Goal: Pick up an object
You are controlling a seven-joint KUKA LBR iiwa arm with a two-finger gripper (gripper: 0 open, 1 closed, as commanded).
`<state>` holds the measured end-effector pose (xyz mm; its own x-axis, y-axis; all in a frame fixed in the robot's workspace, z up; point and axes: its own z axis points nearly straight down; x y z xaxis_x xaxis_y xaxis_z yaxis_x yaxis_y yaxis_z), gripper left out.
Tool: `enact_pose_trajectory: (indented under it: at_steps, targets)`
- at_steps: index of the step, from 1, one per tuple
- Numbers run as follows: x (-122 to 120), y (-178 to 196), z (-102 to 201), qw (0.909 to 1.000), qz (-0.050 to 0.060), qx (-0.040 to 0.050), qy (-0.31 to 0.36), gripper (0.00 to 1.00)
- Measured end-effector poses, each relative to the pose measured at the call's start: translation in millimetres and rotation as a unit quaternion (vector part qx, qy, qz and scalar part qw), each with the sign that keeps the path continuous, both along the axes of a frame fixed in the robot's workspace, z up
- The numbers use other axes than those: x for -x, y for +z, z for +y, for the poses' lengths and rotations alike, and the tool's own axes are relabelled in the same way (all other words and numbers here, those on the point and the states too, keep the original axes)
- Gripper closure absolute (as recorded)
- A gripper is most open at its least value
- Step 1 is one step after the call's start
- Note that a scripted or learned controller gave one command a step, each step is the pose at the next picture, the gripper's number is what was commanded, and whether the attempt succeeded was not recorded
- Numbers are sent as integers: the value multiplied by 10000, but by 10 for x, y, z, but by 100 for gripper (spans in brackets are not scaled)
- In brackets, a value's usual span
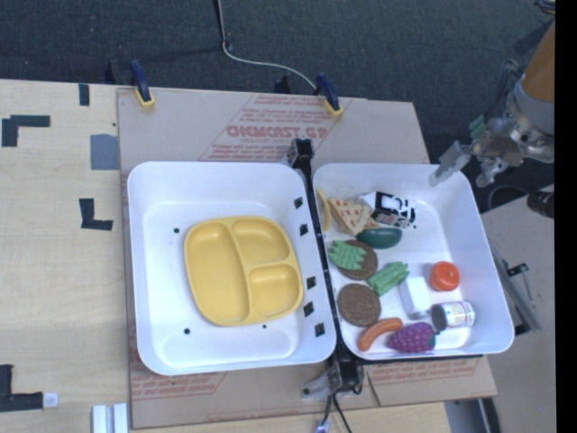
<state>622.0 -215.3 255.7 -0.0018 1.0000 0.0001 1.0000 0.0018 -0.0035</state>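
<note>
While we look down at the right bin [478,233]:
Crowding: toy foods packed together inside it.
Tomato [444,276]: orange-red, round.
Tool [469,156]: over its far-right corner, grip unclear to us.

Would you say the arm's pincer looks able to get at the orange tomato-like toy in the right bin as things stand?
Probably yes. The pincer hovers at the right bin's far right corner, and the orange toy lies uncovered with bare floor around it, apart from its neighbours.

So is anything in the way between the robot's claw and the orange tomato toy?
Nothing visible blocks it. The end effector hangs over the right bin's top right corner, and the tomato sits below it near the right wall, with bare white floor around it.
</note>
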Motion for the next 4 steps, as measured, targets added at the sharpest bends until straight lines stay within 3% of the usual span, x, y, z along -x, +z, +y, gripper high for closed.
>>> enact_pose_trajectory:
  at_steps: [1,2,3,4]
  targets:
    - [1015,-1117,1213,9999,104,-52,30,0]
    - [1278,-1564,1143,10000,-32,-1,4,0]
    - [733,-1639,1109,10000,-44,-27,16,0]
    - [1000,-1631,1110,9999,-156,12,-21,0]
